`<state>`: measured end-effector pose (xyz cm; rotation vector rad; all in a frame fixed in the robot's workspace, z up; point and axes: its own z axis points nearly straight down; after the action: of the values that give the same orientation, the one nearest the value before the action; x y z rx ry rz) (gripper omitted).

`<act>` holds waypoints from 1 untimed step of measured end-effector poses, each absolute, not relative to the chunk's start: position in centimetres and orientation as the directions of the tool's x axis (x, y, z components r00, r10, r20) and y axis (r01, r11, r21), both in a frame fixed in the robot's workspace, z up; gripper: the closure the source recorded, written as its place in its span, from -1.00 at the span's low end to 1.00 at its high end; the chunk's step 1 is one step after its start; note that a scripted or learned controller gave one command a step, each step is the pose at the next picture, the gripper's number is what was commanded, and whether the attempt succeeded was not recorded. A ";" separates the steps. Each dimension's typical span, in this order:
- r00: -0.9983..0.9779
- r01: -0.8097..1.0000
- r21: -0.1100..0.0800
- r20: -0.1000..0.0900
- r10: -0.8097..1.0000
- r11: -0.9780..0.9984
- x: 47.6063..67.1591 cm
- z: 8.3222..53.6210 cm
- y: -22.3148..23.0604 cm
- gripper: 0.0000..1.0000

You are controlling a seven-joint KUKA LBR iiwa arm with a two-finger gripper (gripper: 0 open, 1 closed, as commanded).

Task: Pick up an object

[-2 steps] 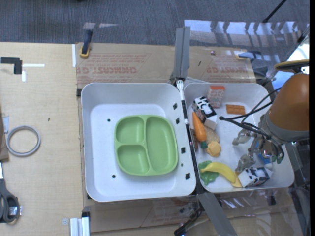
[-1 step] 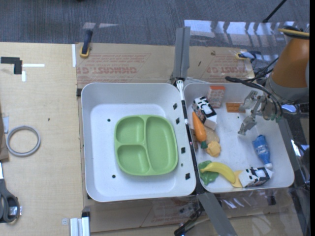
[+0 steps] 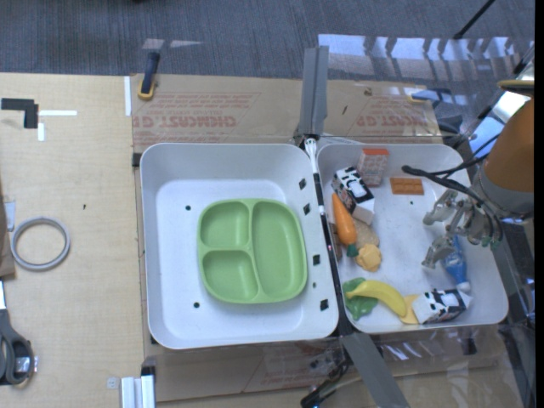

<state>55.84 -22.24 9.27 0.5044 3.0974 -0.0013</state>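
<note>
Silver two-finger gripper (image 3: pixel 439 233) hangs low in the right white bin (image 3: pixel 399 300), fingers spread apart, nothing between them. Blue plastic bottle-shaped object (image 3: pixel 457 266) lies just beside the near finger. Yellow toy banana (image 3: pixel 384 297) sits nearer, leftward; orange toy carrot (image 3: pixel 343 218) well left.

Light falls even and fairly bright over my table (image 3: pixel 68 143), and the two white bins (image 3: pixel 170 253) throw only soft, faint shadows. A clear panel (image 3: pixel 408 66) at the upper right catches bluish reflections. Focus is slightly soft throughout, and my claw (image 3: pixel 446 232) looks a little smeared.
</note>
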 end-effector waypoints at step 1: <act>-0.921 0.390 0.001 -0.002 0.390 0.921 52.0 9.2 -22.1 -1.00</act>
<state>52.00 -22.14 9.22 0.6254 3.0767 0.0003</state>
